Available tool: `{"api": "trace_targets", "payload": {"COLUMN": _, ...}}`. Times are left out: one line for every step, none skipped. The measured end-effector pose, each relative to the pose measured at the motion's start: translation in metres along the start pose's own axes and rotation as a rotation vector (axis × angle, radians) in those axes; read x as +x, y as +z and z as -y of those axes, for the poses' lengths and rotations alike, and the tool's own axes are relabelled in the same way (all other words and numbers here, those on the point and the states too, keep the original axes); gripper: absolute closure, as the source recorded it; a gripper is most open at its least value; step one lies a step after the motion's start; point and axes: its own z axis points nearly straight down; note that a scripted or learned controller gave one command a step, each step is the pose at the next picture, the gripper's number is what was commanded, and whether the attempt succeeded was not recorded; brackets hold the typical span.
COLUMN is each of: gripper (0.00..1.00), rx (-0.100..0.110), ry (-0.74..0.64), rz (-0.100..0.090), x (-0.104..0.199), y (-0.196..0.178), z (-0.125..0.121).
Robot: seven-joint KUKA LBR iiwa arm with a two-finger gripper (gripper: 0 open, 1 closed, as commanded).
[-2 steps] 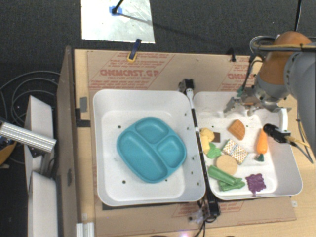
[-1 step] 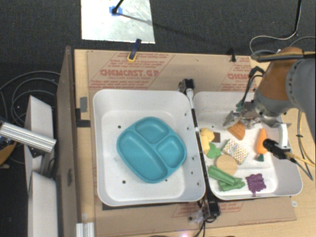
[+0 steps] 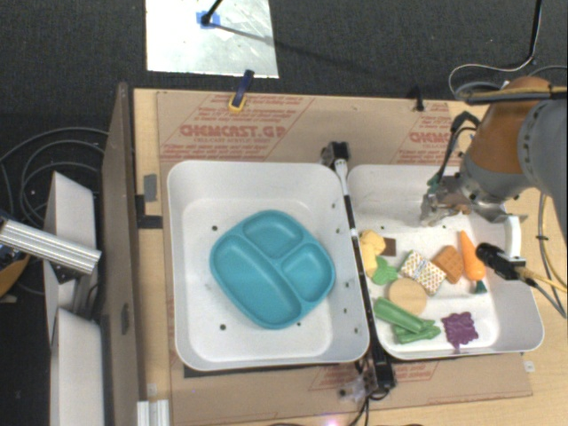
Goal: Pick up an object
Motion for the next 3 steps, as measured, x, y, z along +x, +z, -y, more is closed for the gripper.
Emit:
{"api": "trace_targets", "payload": {"gripper": 1.00, "rx": -0.004, "ry": 0.003, "rz": 0.005, "x": -0.052, "y": -0.093, "z": -0.018}}
{"api": "trace_targets", "payload": {"gripper": 1.00, "rx": 0.007, "ry": -0.003, "rz": -0.001, "x": -0.030, "y": -0.091, "z": -0.015}}
{"api": "trace_targets", "payload": {"gripper": 0.00, "rx": 0.006, "ry": -0.002, "rz": 0.000, "x": -0.031, "y": -0.091, "z": -0.015}}
